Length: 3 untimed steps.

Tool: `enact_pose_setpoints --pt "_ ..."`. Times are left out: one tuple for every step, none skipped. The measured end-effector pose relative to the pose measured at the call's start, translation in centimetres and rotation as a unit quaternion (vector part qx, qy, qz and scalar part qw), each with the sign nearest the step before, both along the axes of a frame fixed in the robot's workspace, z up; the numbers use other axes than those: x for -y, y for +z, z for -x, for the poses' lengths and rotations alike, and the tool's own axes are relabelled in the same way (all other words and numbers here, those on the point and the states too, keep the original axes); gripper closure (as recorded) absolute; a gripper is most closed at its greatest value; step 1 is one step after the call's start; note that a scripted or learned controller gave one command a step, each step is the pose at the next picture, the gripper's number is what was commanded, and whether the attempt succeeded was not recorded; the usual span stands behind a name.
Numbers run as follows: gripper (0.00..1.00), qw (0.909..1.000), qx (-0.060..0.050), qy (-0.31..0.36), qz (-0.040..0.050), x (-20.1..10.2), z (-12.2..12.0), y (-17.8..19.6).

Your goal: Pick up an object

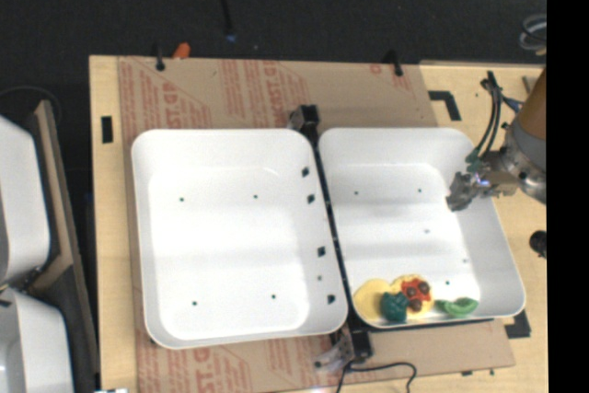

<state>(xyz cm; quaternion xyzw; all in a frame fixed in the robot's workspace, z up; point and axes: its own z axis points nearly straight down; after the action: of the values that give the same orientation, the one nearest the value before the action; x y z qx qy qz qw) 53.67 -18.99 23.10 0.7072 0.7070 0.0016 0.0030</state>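
Note:
Several small objects lie huddled in the front corner of the right bin [405,198]: a pale yellow piece [372,297], a teal lump [395,308], a red and dark piece [416,290] and a green piece [457,306]. My gripper [460,194] hangs over the right edge of that bin, well behind the pile and apart from it. Nothing shows between its fingers, and the view is too small to tell how they stand.
The left bin [230,235] sits beside the right one, with a black clip strip [322,225] along the seam. Both rest on a cardboard sheet [221,97] over the bench. Cables [492,115] run down the arm at the right.

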Motion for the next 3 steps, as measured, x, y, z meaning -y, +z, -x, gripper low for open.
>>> enact_pose_setpoints --pt "1.0 1.0 -0.001 0.0 -0.0001 1.0 -0.1 4.9" --pt "1.0 1.0 -0.002 0.002 -0.0011 -3.8 -0.2 5.1" --pt "1.0 1.0 -0.003 0.002 -0.0012 -8.9 -0.6 3.6"
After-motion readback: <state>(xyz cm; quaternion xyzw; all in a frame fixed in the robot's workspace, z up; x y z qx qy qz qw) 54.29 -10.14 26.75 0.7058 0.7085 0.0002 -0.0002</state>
